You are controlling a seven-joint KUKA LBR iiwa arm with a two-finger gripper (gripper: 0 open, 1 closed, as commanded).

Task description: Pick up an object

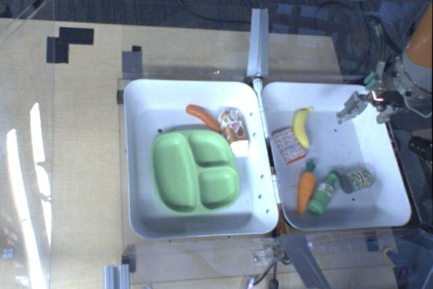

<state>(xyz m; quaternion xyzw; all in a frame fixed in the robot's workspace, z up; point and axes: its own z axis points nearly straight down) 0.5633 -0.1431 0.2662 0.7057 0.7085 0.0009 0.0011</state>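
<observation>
The green bottle (323, 191) is lying nearest the camera in the right bin (379, 213), touching the carrot (306, 190), with a small can (356, 179) just beside it. My gripper (369, 107) is hovering over that bin's far right corner, fingers spread wide and holding nothing, well apart from the banana (301, 126).

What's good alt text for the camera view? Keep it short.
Robot arm's pincer hangs over the right bin's far edge, above a banana, carrot, green bottle, can and small packet. The left bin holds a green divided tray, a sausage and a wrapped snack.
</observation>
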